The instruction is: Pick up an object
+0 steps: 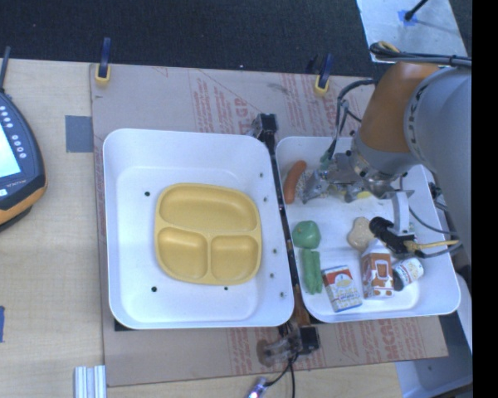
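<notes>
The right bin (340, 312) holds several small items. An orange-red sausage (295, 180) lies at its upper left, a round green item (306, 234) below it, and a long green item (313, 270) under that. A beige lump (361, 234) sits mid-bin. Along the front stand a red and white carton (343, 288), a brown carton (377, 274) and a small jar (408, 272). My gripper (322, 182) hangs low in the bin's upper part, just right of the sausage, with nothing seen between its fingers.
The left bin (133, 305) carries a yellow divided plate (207, 232) in its middle. A pendant with a screen (8, 160) lies on the bench at far left. Clamps (104, 65) hold the board at the back edge.
</notes>
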Motion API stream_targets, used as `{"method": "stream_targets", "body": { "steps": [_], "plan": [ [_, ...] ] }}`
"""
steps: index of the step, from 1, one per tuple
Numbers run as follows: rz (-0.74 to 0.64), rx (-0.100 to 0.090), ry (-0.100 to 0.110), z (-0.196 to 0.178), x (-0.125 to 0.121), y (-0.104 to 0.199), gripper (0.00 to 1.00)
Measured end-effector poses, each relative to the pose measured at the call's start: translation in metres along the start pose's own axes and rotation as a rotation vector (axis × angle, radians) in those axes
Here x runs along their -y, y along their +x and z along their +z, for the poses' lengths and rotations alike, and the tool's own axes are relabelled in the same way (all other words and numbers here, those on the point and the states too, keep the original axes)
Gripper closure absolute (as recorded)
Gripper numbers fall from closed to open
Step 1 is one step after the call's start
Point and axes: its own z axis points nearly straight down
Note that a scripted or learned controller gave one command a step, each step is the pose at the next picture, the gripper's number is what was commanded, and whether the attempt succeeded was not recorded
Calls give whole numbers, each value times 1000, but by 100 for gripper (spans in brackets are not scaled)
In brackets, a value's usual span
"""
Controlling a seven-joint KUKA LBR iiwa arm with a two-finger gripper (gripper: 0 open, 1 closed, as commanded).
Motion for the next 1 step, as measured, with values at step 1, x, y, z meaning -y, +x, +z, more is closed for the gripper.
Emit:
{"method": "stream_targets", "body": {
  "steps": [1],
  "plan": [
    [3, -1, 4, 0, -36, 7, 0]
  ]
}}
